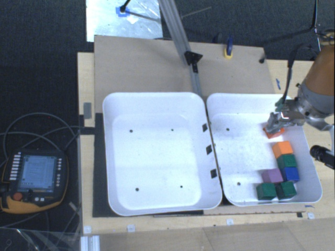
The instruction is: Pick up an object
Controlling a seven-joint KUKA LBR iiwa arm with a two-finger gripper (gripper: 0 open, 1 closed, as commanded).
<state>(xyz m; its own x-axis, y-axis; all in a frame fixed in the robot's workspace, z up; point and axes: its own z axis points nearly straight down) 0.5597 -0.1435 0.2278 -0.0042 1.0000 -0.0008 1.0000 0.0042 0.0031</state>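
A red block [272,134] lies in the right bin [241,156], toward two o'clock of its floor, just under the tool [276,122]. The tool sits low over it, likely for a grasp (whether it is apart or together I cannot tell). The other blocks, orange [282,148], green [266,191], blue [291,174] and purple [271,176], crowd the bin's five o'clock corner, so this loose one looks the easier pick. The left bin [157,150] lies beside, on the surface [230,72].
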